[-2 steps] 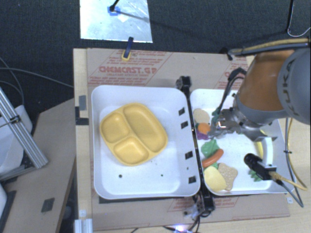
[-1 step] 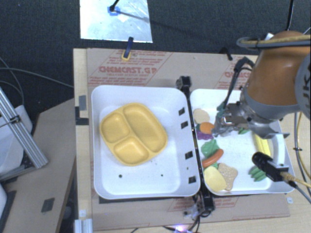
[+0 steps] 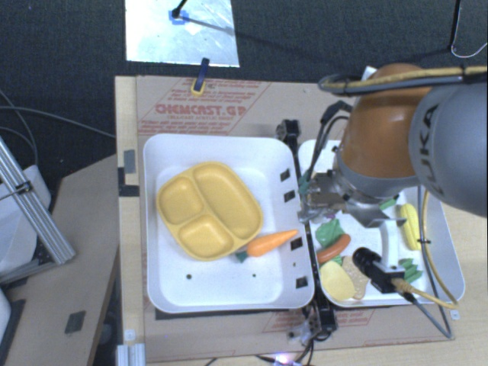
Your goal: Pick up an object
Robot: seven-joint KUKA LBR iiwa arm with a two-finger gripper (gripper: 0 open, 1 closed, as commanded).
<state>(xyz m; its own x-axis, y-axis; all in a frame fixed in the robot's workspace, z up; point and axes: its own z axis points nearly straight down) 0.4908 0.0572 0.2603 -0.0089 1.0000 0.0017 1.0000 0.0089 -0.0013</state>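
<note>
In the left bin (image 3: 221, 292) lie a yellow divided plate (image 3: 208, 209) and an orange toy carrot (image 3: 271, 243), which rests at the plate's lower right. My gripper (image 3: 319, 203) hangs under the grey and orange wrist (image 3: 381, 139), over the left side of the right bin (image 3: 446, 284), close to the divider. Just below the gripper lie a green leafy toy (image 3: 330, 229) and a red-orange sausage (image 3: 334, 248). A pale yellow round piece (image 3: 338, 280) sits at the bin's front left. The arm hides much of the right bin.
A yellow banana-like toy (image 3: 410, 226) lies at the right bin's right side, with a white piece (image 3: 390, 242) and small green bits (image 3: 408, 268) nearby. Cardboard (image 3: 206, 107) lies under both bins. A shiny sheet (image 3: 181, 21) sits behind the bench.
</note>
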